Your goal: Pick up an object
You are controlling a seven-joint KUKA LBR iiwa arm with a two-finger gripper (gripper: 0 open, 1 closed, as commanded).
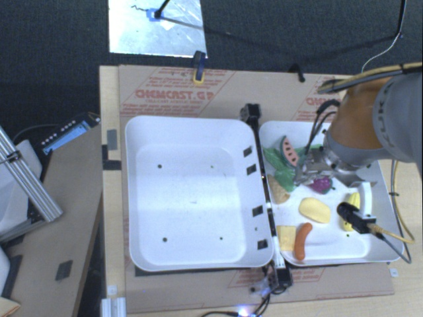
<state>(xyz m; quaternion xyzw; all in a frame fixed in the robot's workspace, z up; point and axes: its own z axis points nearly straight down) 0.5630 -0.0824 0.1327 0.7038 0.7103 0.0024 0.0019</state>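
The green piece point(281, 166) sits in the right bin point(370, 248), up in its left half just under the melon slice point(289, 149), and that's what the gripper point(303, 172) is parked over. It lies right at the fingertips, spreading off to their left, long axis running from upper left to lower right. Honestly can't tell if the fingers are open or shut, it's all dark metal bunched together there. A purple thing point(321, 184) is just to the right of the tip, then a yellow lump point(314, 209), a sausage point(302, 240) and a banana point(354, 208) further down. The left bin point(192, 193) fills the middle of the frame. Both bins sit on a cardboard sheet point(178, 91), and there's a shiny plate point(157, 17) at the upper left.
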